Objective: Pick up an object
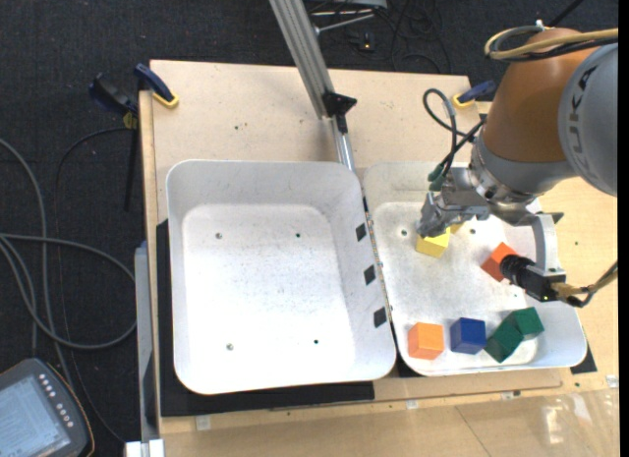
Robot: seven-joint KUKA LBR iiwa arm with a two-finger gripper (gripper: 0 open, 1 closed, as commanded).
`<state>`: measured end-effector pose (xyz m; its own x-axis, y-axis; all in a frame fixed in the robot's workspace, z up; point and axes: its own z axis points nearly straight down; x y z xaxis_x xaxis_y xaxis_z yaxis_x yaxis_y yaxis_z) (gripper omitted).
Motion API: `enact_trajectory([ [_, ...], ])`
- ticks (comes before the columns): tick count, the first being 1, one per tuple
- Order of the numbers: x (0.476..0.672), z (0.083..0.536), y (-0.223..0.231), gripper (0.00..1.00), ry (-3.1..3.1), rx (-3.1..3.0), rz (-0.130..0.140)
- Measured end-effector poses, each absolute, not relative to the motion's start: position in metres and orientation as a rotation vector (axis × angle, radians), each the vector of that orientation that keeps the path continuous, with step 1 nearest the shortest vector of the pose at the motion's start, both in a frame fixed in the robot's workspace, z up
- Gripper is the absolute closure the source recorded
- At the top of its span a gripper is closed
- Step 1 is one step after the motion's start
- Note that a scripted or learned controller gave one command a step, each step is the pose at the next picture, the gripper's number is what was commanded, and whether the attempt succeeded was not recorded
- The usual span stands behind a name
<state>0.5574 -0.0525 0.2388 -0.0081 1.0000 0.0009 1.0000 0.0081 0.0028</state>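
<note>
Yellow block (432,244) is the target, lying in the upper part of the right bin (393,278), and the gripper (433,221) is right down on top of it, with the arm's grey wrist and orange band looming over from the right. Whether the tool is clenched on the block or released I cannot tell; the wrist hides the contact. To do this step well, I'd judge the grip should sit square across two flat opposite faces, centred, before any lift, and the lift should go straight up, slowly, so a shallow pinch doesn't let the block twist out. It's a small cube-like piece, bright yellow, with crisp edges, partly shadowed by the tool above it, resting flat on the speckled white floor. It sits well apart from its neighbours: an orange block (496,260) off to the right, and along the near edge another orange cube (426,339), a blue cube (469,335) and a green block (514,333). That gives plenty of room around it. The left bin (187,249) lies alongside.
</note>
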Motion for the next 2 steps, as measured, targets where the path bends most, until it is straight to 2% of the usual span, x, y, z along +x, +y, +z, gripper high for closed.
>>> enact_trajectory([
  [2,0.550,0.231,0.050,1.00,2.233,2.214,-0.001],
])
